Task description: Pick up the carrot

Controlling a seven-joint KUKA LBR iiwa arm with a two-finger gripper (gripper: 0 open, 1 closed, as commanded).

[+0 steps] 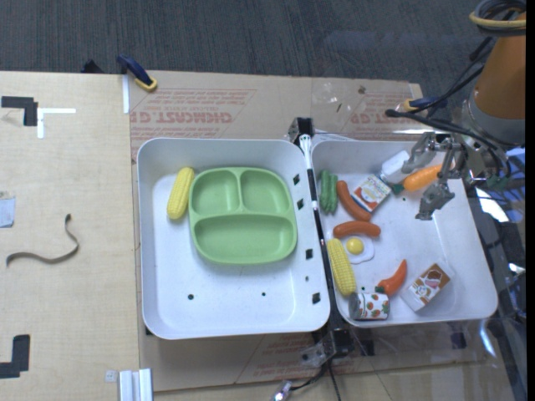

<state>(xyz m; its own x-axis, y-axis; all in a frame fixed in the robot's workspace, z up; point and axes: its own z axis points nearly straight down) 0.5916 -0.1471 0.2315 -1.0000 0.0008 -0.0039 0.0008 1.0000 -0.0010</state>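
**Carrot in the gripper above crowded right bin**

The gripper [428, 176] pinches the orange carrot [420, 178] at one o'clock over the right bin [456, 257], which holds sausages [357, 229], a corn cob [340, 266], a fried egg [358, 246] and small cartons. The left bin [167, 299] carries a glossy green divided plate [243, 215], a second corn cob [179, 193] at its nine o'clock.
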